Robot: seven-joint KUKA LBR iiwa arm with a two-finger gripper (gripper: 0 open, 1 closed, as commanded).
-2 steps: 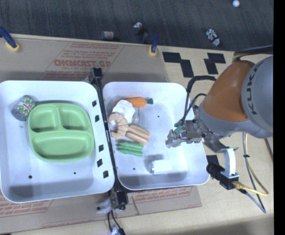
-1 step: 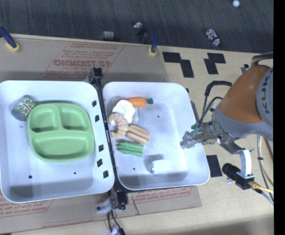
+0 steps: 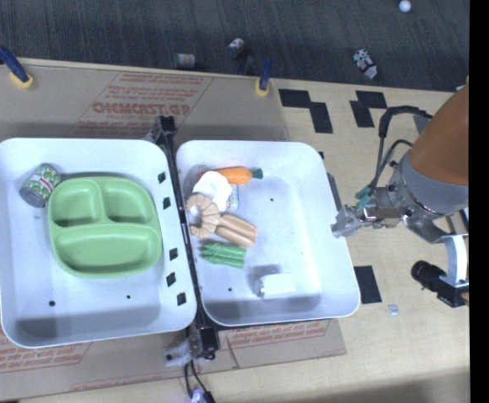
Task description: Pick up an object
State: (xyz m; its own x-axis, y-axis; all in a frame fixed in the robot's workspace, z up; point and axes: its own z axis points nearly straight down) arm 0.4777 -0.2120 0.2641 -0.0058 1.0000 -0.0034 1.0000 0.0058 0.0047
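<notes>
The two-finger gripper (image 3: 345,226), grip state indiscernible, hovered just outside the right white bin (image 3: 332,225); the orange plastic carrot (image 3: 236,175) lay leftward, long axis crosswise.

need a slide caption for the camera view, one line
KUKA arm's gripper poised just outside the right bin of toy food, including a carrot; left bin holds a green divided plate.
</notes>
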